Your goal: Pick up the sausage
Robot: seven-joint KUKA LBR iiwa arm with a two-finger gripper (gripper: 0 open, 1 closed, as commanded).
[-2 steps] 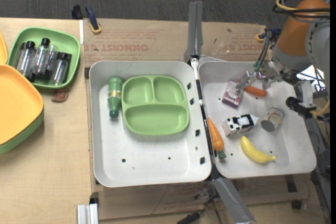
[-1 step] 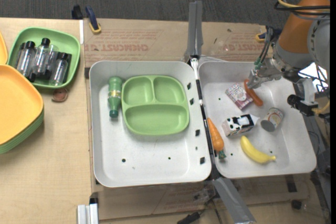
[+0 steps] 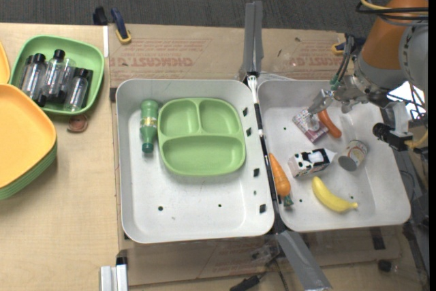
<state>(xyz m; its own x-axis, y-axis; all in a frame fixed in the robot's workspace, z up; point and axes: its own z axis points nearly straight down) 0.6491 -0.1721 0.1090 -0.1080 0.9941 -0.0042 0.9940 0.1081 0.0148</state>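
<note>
My tool (image 3: 325, 103) hangs over the far part of the right bin (image 3: 381, 215), its fingers spread apart with nothing between them. The sausage (image 3: 330, 123) lies on that bin's floor just below the fingertips, tilted, with a pink packet (image 3: 308, 126) touching its left side. Nearer the bin's front edge sit a small cow-print carton (image 3: 311, 162), a tin can (image 3: 352, 155), a banana (image 3: 332, 195) and a carrot (image 3: 279, 175).

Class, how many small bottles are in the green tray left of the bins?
4, side by side in the green tray: bottles at. More could be hidden.
</note>
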